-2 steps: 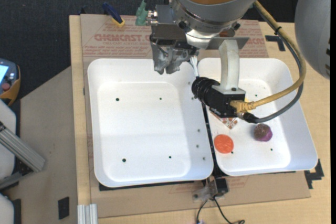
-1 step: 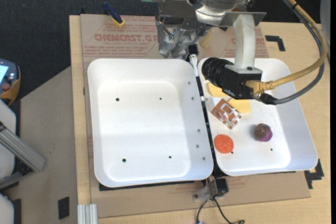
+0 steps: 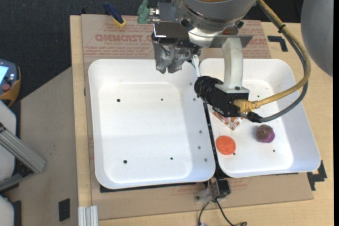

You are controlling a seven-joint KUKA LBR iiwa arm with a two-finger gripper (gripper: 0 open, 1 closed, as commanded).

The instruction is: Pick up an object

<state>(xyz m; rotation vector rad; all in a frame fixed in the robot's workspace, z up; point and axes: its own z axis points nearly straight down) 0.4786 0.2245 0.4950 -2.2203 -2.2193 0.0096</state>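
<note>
Across the cardboard-topped bench (image 3: 132,39) we see our gripper (image 3: 170,63), fingers apparently together on nothing, above the left white bin's (image 3: 106,129) far edge, while the flat orange disc (image 3: 226,145) lies in the right white bin (image 3: 296,140), toward the camera from those fingers.

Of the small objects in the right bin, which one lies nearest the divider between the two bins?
The orange disc. It lies by the right bin's inner wall; the purple ball sits farther right, toward the bin's middle.
</note>
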